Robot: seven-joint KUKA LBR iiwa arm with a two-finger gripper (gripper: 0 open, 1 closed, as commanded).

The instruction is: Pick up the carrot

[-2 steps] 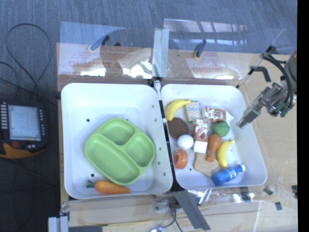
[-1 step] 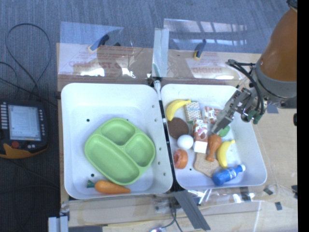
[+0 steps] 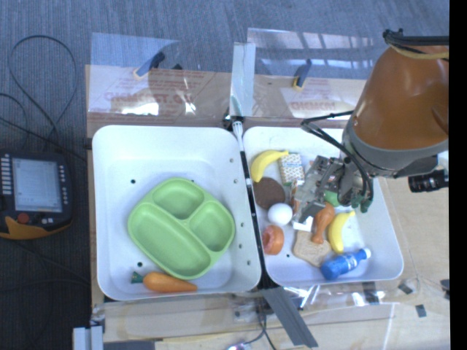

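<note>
Two white bins are seen side by side on the bench. In the left bin (image 3: 117, 159) a green divided plate (image 3: 182, 227) is laid near the middle, and the carrot (image 3: 168, 284) lies on its side at the near edge, just beside the plate's near rim, its green top pointing left. The carrot is well apart from the arm.

The arm (image 3: 405, 93), its orange band filling the upper right, is reached down into the right bin (image 3: 387, 257). The gripper (image 3: 321, 188) is seen low over the middle of that bin, among the objects there. Whether it is apart or together cannot be told, since the view is cluttered at that spot, and nothing can be made out as held.

In the right bin a banana (image 3: 265, 162) lies at the far left, with a brown round item (image 3: 270, 192) and a white egg (image 3: 279, 214) nearer, and an orange-red fruit (image 3: 273, 240) nearer still. A small orange piece (image 3: 322, 224) and a second banana (image 3: 338, 230) are found just near of the gripper. A blue bottle (image 3: 343, 264) lies at the near right, beside a cracker (image 3: 309, 249).

A control pendant (image 3: 33, 192) is set on the floor to the far left of the bins.
</note>
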